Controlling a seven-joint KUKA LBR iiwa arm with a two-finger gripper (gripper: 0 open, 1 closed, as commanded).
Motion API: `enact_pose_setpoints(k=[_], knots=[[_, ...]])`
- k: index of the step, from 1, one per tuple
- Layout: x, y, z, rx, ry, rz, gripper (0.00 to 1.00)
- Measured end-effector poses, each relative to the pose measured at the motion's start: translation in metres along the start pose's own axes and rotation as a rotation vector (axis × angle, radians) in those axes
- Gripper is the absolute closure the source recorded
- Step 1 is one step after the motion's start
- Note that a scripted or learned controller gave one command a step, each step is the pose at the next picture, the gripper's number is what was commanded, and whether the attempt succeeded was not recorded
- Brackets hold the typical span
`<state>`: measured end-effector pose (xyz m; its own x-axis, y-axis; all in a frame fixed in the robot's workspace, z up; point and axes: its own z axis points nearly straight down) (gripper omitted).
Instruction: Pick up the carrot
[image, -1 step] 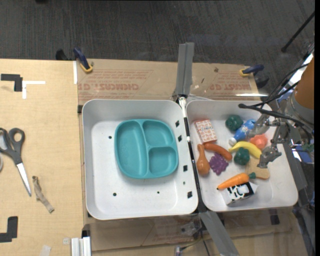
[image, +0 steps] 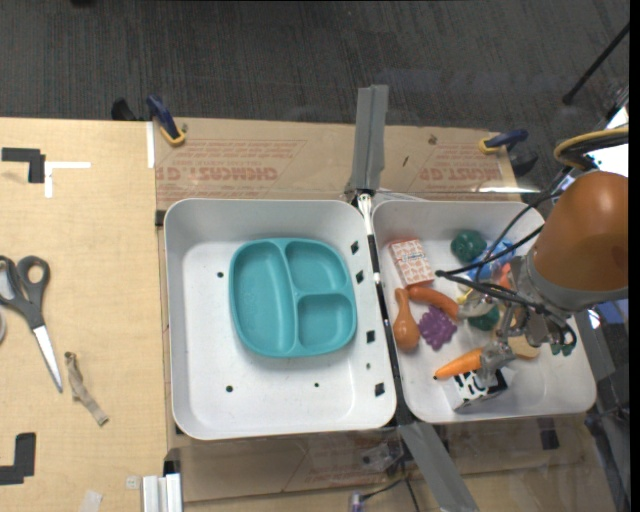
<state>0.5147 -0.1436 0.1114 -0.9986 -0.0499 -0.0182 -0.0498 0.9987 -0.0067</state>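
The carrot (image: 458, 366) is orange and lies in the right bin (image: 560, 395), near its front. Its pointed tip faces left and its thick end reaches under my gripper (image: 497, 355). The gripper hangs low over the bin from the right, just above that thick end. The wrist and cables hide how the gripper stands at the carrot. A small black and white object (image: 480, 387) sits just in front of the carrot.
Behind the carrot lie purple grapes (image: 436, 327), a brown drumstick-shaped toy (image: 404, 322), an orange sausage (image: 432, 297), a pink-and-white box (image: 408, 262) and a green toy (image: 467, 243). The left bin (image: 190, 330) holds a teal divided plate (image: 295, 297). Scissors (image: 30, 300) lie on the bench at far left.
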Motion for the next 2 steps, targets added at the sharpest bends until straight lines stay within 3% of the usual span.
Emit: enact_pose_setpoints(k=[1, 2], knots=[[0.0093, 0.0299, 0.0042, 0.005, -0.017, 0.071, 0.00], [0.0076, 0.0344, 0.0045, 0.005, -0.014, 0.132, 0.00]])
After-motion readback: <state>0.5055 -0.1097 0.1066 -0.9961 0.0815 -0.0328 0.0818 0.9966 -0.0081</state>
